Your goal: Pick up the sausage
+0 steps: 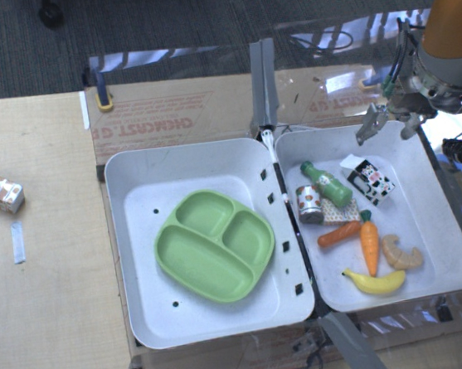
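Camera view: sausage (pixel 338 236) lying in right bin (pixel 450 232), mid-left, touching carrot (pixel 370 242) at its 3 o'clock, can (pixel 308 203) at 11. End effector (pixel 390 121) at bin's 12 o'clock edge, fingers spread, holding nothing, well apart from sausage.

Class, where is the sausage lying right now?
The sausage lies in the right bin, just below the can and touching the carrot on its right.

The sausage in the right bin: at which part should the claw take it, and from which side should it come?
Probably at the middle of the sausage, coming straight down from above, fingers closing across its narrow width. It lies flat and nearly level. Its right end meets the carrot and the can stands near its left end, so the middle seems freest.
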